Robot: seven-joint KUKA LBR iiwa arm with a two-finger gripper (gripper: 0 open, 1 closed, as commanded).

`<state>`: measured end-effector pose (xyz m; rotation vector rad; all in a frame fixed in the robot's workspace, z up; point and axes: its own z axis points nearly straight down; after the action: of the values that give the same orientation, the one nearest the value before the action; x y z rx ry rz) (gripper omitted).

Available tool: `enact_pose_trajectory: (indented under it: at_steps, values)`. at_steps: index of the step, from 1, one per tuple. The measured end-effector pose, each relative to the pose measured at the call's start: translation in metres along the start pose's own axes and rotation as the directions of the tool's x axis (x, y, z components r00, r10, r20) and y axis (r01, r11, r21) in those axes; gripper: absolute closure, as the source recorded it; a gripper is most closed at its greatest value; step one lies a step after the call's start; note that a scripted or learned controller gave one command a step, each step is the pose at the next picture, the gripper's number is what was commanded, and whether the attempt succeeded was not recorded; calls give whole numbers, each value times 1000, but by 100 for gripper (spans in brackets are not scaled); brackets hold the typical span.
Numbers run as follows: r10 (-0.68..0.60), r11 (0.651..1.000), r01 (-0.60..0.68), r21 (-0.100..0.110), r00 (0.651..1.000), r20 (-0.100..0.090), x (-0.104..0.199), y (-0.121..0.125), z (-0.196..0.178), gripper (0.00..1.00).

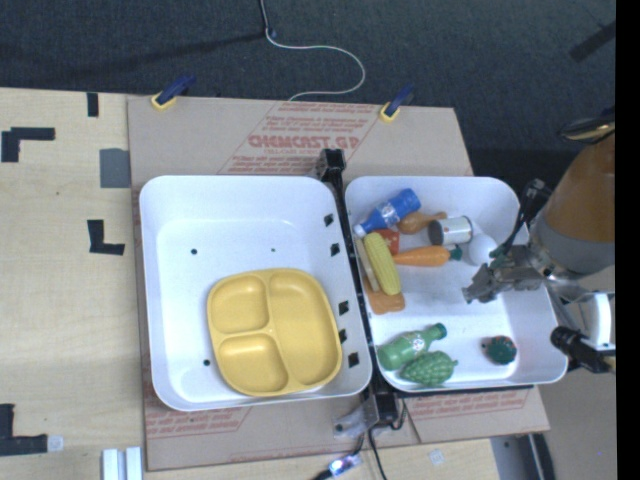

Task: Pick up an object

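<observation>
The right bin [500, 193] holds several toys. A blue bottle [394, 209] lies at its back left, with a silver can [451, 231] and an orange carrot [424, 258] beside it. A yellow corn cob [381, 262] runs along the left wall. A green bottle [410, 345] and a knobbly green piece [428, 369] lie at the front. A small dark green object [499, 349] sits at the front right. My gripper [487, 282] hangs low over the bin's right side, above bare floor, right of the carrot and apart from every toy.
The left bin [170, 218] holds a yellow divided plate [272, 330]. Both bins rest on a cardboard sheet [300, 133]. The arm's orange band [585, 203] stands over the right bin's right wall. A white cable [315, 53] lies behind the bench.
</observation>
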<state>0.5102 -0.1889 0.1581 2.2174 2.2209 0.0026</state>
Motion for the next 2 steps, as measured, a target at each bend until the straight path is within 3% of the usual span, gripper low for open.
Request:
enact_pose_trajectory:
  at_steps: [1, 2]
  values:
    - [1, 1000, -1, 0, 1000, 1, -10, -2, -54, 100]
    - [0, 1000, 0, 3, 1000, -1, -9, -2, -67, 100]
